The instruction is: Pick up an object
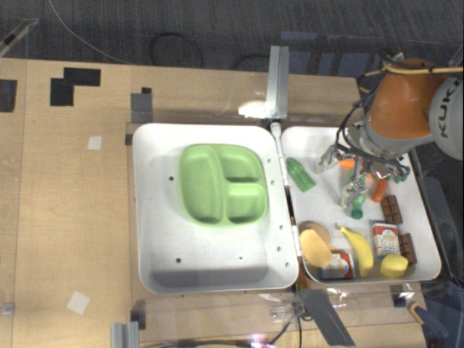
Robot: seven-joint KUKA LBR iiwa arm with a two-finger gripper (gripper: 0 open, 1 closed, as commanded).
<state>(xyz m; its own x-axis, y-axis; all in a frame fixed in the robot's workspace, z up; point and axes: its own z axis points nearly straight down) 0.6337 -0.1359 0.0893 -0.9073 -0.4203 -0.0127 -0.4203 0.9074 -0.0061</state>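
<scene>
Camera view looks down on a wooden surface with two white bins side by side. A green plate with three sections sits in the left bin. The right bin holds the toy food: a green piece near the top left, a yellow banana, a lemon, a round tan piece, a small box, two brown chocolate bars and an orange carrot-like piece.

The grey arm with its orange band comes in from the right and hangs over the top of the right bin. The pincer points down into that bin, just beside the orange piece. Something small and green sits right at its tip (maybe a little bottle, it is too small to be sure). I cannot tell if the pincer is wide or narrow, or if it has a grip on anything.

My guess is that the arm is at the grabbing step: down low in the bin, but nothing is clearly lifted yet. The next move should be to close on one thing only, likely the small green thing at the tip, and then go straight up. The orange piece is so close that it could get bumped or pinched too.
</scene>
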